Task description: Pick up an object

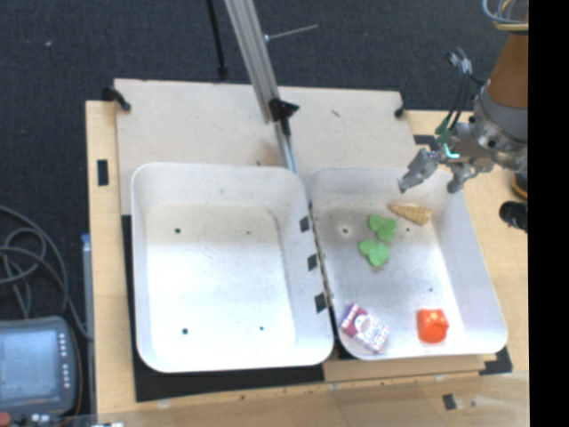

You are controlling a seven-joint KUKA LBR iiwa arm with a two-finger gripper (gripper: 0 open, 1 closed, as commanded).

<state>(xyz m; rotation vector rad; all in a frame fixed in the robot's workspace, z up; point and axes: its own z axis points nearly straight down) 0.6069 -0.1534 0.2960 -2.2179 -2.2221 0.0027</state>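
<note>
My gripper point(435, 178) hangs over the far right corner of the right bin point(462, 238), its two fingers spread apart and open with nothing between them. Just below it a tan cone-shaped piece point(410, 212) lies on the bin floor. Two green pieces sit near the bin's middle, one point(382, 227) above the other point(375, 253). A pink and white packet point(365, 328) rests at the bin's near left corner. An orange-red block point(432, 325) stands near the front right.
The left bin point(222, 265) sits beside the right one, with a divider ridge point(316, 256) between them. A slanted metal pole point(253, 52) rises behind the bins. A monitor point(31, 363) and cables lie at the far left.
</note>
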